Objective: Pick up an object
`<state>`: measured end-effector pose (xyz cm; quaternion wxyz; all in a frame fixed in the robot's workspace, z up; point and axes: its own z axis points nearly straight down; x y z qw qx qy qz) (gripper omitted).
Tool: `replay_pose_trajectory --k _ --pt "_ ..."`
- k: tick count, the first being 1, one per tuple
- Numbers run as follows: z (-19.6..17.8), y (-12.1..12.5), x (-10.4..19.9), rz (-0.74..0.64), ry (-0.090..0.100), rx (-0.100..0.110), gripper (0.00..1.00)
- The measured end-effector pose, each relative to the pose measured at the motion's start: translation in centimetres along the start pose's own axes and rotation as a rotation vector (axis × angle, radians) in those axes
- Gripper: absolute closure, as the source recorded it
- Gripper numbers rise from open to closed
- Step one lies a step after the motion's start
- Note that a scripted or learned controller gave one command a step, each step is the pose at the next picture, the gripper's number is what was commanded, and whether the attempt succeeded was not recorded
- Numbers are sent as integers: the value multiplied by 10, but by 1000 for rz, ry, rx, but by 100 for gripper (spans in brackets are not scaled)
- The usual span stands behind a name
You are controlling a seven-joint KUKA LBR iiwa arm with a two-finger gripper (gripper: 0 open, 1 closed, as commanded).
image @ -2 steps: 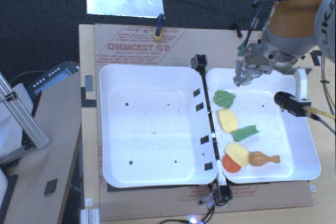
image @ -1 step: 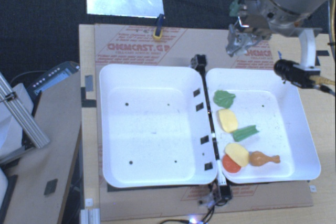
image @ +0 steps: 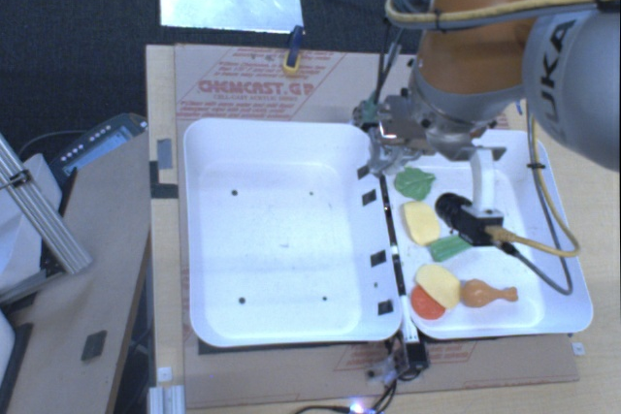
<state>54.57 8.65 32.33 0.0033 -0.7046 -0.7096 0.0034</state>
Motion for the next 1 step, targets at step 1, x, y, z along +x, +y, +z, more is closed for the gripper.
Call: replay_pose_trajectory --k 1 --pt "-137 -10 12 1 4 -27 100"
